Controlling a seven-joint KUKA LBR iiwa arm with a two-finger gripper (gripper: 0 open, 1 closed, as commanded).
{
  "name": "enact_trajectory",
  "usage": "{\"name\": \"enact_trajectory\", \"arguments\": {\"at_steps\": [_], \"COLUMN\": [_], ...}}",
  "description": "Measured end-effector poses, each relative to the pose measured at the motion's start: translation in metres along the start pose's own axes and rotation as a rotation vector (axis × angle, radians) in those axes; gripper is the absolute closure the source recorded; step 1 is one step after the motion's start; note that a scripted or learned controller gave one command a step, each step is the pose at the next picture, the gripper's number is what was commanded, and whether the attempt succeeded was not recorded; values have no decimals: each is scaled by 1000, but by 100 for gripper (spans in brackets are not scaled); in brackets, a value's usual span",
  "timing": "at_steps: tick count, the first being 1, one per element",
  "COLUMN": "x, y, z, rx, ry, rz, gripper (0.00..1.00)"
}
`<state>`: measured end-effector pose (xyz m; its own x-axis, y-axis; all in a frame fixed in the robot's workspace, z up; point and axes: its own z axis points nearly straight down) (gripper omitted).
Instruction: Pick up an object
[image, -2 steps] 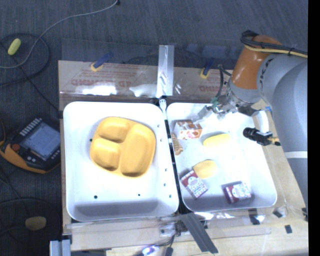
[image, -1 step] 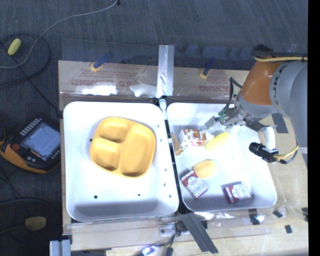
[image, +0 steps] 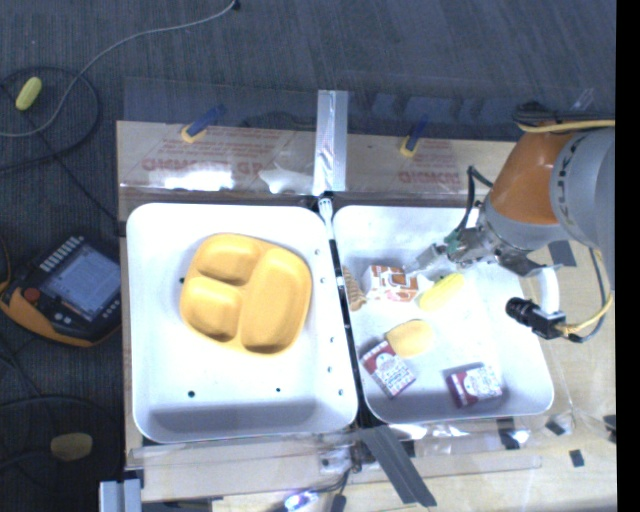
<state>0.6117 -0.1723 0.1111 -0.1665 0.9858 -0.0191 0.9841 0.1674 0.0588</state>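
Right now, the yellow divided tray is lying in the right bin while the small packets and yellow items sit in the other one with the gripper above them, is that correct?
Not quite. The camera view shows the yellow divided tray lying in the left bin, not the right. The rest holds: the small packets and yellow items sit in the other bin, with the gripper above them.

A single camera looks down from above the table (image: 140, 140) at a slight slant, far enough off to take in both white bins whole. The left bin (image: 160, 390) and the right bin (image: 520, 385) lie side by side across the middle of the view. Dark carpet (image: 60, 180) runs along the top and left. The arm (image: 545, 185) comes in from the right edge, seen from above.
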Motion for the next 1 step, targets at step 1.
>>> {"name": "enact_trajectory", "arguments": {"at_steps": [1], "x": [27], "y": [32], "z": [-21], "rx": [60], "ry": [24], "rz": [-201], "gripper": [0]}}
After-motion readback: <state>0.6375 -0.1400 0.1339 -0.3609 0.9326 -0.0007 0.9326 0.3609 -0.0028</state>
